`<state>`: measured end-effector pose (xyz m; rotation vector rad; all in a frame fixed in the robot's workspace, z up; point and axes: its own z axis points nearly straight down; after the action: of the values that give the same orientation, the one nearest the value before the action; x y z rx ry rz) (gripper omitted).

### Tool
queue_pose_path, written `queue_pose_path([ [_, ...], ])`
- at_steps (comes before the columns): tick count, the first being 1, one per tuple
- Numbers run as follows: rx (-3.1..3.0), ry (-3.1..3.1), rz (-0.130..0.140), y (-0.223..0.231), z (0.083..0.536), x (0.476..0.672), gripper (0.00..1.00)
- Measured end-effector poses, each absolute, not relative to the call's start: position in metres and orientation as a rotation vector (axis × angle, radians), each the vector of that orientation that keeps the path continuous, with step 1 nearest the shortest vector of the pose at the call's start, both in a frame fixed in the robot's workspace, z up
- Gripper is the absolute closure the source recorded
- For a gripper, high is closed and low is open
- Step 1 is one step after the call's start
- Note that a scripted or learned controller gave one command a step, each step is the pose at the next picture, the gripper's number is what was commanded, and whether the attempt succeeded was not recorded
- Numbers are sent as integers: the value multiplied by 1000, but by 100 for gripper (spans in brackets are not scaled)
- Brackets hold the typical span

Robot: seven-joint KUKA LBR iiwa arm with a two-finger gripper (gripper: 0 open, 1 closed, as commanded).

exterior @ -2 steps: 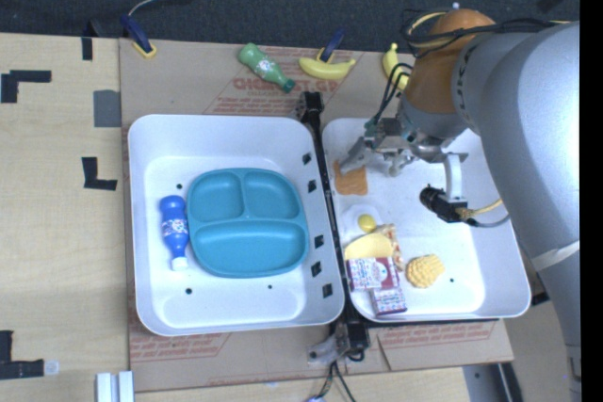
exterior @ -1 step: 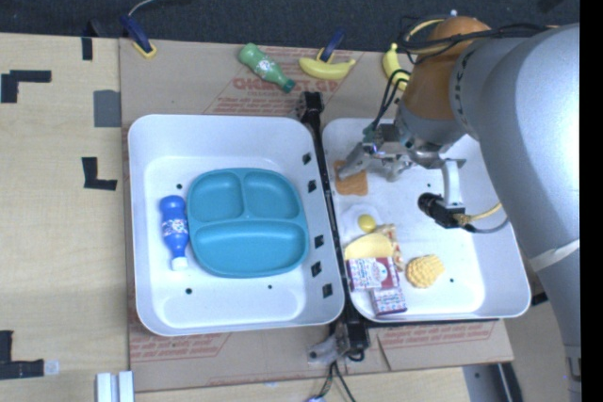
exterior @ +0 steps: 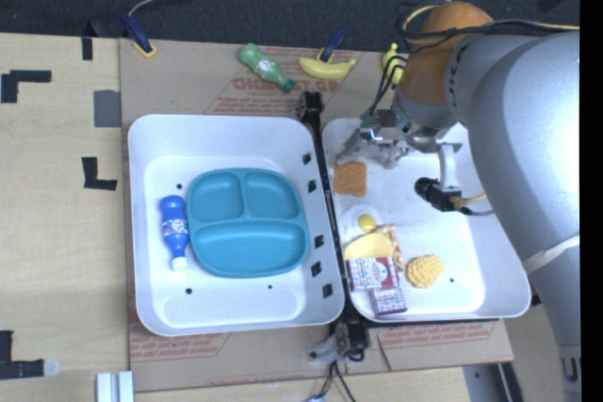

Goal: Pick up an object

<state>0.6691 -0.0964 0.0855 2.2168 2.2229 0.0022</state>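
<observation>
Red packet (exterior: 377,282) lengthwise toward camera.

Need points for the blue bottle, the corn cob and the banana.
blue bottle (exterior: 173,229), camera view, on the middle of its labelled body.
corn cob (exterior: 424,271), camera view, on the centre of the yellow cob.
banana (exterior: 326,67), camera view, on the middle of its curved body.
</observation>
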Motion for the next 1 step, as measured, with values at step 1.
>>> queue_pose_path([
  [1, 2218, 2221, 0, -94, 85, 667, 0],
])
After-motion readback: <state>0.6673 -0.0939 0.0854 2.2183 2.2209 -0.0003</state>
